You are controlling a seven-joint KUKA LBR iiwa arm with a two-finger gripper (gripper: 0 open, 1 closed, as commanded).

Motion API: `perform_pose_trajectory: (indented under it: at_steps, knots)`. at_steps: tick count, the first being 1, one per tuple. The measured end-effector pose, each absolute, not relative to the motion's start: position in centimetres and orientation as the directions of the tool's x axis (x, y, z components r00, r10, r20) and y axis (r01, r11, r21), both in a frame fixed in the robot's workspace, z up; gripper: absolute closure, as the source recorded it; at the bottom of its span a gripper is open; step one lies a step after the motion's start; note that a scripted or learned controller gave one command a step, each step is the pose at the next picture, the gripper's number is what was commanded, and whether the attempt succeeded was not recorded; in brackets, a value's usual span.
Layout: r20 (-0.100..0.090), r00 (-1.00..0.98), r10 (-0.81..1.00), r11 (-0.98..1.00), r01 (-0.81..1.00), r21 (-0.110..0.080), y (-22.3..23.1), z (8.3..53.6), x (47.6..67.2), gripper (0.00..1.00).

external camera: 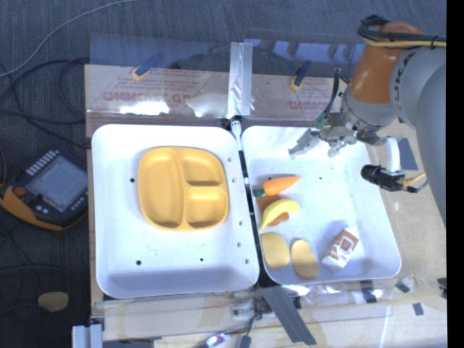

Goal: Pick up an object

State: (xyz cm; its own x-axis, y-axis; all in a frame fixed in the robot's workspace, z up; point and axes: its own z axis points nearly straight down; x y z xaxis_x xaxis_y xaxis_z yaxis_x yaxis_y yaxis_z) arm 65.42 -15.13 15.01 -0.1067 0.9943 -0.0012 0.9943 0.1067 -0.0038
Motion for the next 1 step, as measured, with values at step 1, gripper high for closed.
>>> perform_pose_trajectory:
  at_steps: [1]
  knots:
    - [-0.005,-0.049,0.999,0.049,0.999,0.008,-12.09,8.86,63.27,0.0]
